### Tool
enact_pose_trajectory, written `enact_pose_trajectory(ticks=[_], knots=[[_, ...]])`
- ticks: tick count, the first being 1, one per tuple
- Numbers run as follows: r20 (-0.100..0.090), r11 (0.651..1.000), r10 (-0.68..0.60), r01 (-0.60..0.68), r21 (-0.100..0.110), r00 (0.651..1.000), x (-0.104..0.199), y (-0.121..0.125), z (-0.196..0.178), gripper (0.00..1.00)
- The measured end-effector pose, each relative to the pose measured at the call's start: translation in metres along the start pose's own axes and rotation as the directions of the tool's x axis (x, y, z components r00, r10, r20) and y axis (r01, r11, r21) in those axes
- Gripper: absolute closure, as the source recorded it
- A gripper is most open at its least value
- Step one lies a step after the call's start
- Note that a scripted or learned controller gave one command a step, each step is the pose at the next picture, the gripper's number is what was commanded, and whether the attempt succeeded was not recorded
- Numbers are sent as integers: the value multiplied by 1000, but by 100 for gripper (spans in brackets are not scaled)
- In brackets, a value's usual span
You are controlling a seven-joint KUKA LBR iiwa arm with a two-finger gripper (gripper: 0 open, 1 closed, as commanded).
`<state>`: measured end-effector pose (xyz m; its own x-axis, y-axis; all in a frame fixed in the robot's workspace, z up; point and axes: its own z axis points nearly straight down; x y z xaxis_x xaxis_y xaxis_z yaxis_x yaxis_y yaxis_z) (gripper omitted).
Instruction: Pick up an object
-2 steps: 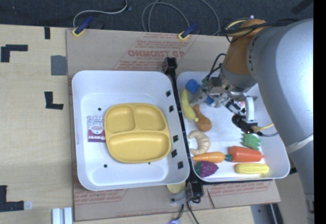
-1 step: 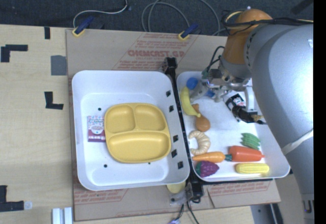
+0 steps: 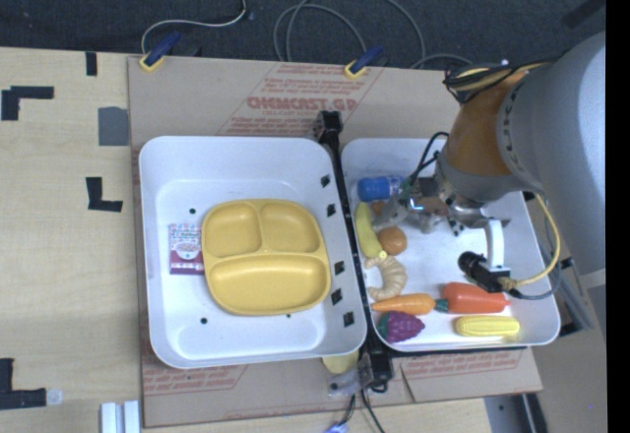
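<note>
My gripper (image 3: 417, 205) hangs low over the upper middle of the right bin (image 3: 522, 224), below the grey wrist and orange band. Just to its left lies a blue toy (image 3: 373, 189). Below and left of it sit a brown ball (image 3: 392, 240) and a yellow banana (image 3: 366, 230). Further toward the front lie a tan curled pastry (image 3: 390, 276), an orange carrot (image 3: 404, 303), a red-orange vegetable (image 3: 474, 298), a yellow corn cob (image 3: 486, 327) and purple grapes (image 3: 402, 327). Nothing shows as held by the gripper.
The left bin (image 3: 162, 185) bears a yellow divided plate (image 3: 264, 256) and a small printed card (image 3: 184, 248). A black divider with clips (image 3: 340, 224) runs between the bins. A black cable end (image 3: 476, 269) dangles by the wrist. Cables loop behind the bench.
</note>
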<state>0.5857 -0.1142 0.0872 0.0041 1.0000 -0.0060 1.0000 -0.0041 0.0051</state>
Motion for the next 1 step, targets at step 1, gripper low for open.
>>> enact_pose_trajectory(ticks=[1], knots=[[11, 1000, 2, -2, -7, 1000, 5, -1, -1, 0]])
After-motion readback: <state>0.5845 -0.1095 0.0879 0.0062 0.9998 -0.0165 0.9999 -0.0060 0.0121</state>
